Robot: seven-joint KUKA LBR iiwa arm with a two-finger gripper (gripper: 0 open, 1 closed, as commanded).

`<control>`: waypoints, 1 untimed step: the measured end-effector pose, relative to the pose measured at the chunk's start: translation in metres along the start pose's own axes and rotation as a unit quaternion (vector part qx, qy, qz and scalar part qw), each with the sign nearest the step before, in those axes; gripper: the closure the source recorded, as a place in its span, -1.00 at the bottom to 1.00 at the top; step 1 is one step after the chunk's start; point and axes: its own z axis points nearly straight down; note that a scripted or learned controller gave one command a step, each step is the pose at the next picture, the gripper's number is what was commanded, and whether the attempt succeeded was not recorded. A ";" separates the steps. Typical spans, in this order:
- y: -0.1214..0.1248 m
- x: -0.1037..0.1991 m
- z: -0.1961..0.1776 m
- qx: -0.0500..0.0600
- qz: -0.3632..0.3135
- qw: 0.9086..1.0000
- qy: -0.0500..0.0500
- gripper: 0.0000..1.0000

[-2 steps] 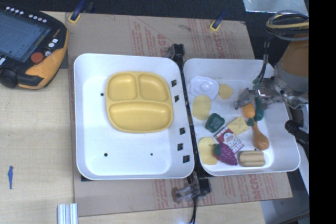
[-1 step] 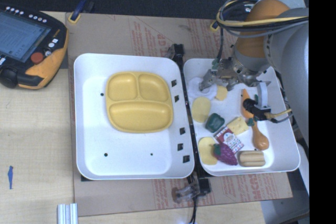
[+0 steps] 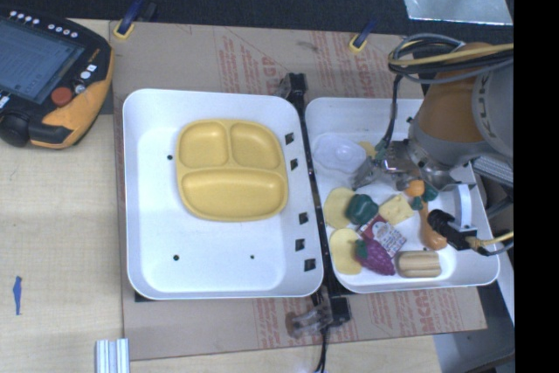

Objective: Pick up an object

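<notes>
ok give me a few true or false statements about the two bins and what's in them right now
1. A yellow divided plate lies in the left bin. True.
2. The toy food is piled in the left bin. False: the green piece, the purple piece and the tan log all lie in the right bin.
3. The arm reaches over the right bin. True.
4. The plate has food on it. False: its three compartments are bare.
5. A handheld controller sits left of the bins. True.
6. The tan log lies at the far edge of the right bin. False: it is near the front edge.
</notes>
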 end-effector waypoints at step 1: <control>-0.068 0.032 0.001 0.000 0.000 1.000 0.002 -1.00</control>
